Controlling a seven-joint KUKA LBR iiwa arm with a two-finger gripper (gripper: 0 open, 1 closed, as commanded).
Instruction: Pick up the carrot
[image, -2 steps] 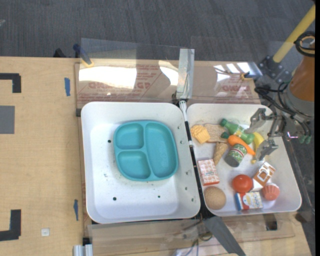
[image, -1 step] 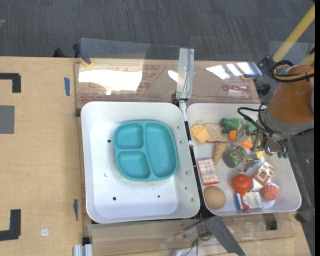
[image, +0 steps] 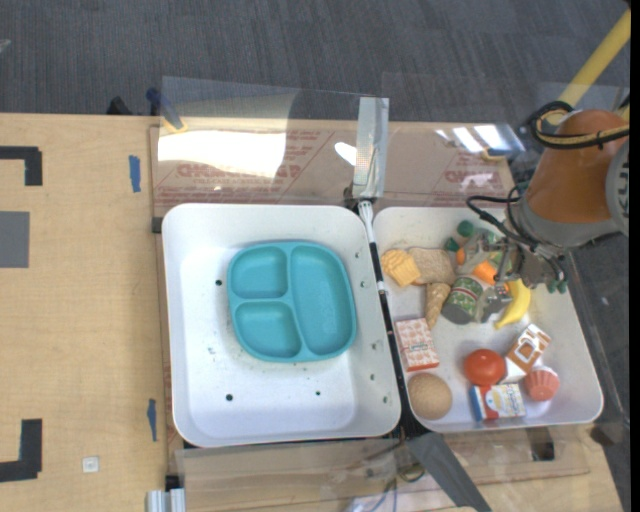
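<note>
Two white bins sit side by side on the table. The left bin (image: 200, 380) holds a teal divided plate (image: 292, 300) with three compartments and nothing on it. The right bin (image: 575, 390) is crowded with toy food: a cheese wedge (image: 400, 267), a bread slice (image: 434, 264), a can (image: 461, 300), a banana (image: 514, 303), a red tomato (image: 484, 365), a brown round piece (image: 431, 394), and small printed cartons (image: 415, 343). The carrot (image: 485, 270) — a small orange bit with green at its top — lies near the bin's far edge, just beside the can. The tool (image: 520, 268) hangs over that corner, close to the carrot's right; I cannot tell whether it is spread or pressed together.
</note>
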